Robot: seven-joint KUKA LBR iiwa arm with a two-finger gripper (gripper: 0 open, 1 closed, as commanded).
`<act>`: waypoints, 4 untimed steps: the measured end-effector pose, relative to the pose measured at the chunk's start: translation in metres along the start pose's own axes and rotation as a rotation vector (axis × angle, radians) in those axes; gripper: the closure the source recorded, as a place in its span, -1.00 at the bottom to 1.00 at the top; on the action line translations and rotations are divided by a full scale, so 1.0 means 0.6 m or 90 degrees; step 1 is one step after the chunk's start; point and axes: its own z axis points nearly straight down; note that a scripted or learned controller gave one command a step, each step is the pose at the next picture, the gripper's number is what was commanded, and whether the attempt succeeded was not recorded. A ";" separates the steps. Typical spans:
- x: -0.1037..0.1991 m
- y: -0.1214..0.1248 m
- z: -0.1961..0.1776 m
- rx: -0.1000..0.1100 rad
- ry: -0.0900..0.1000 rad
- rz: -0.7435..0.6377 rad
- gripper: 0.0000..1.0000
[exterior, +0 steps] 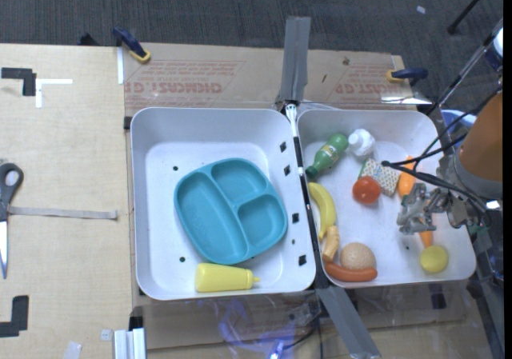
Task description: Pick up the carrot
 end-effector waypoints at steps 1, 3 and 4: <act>0.000 0.000 0.000 0.000 0.000 0.000 -1.00; -0.016 -0.031 0.018 0.000 0.004 0.122 1.00; 0.001 0.073 0.014 -0.002 0.008 0.119 1.00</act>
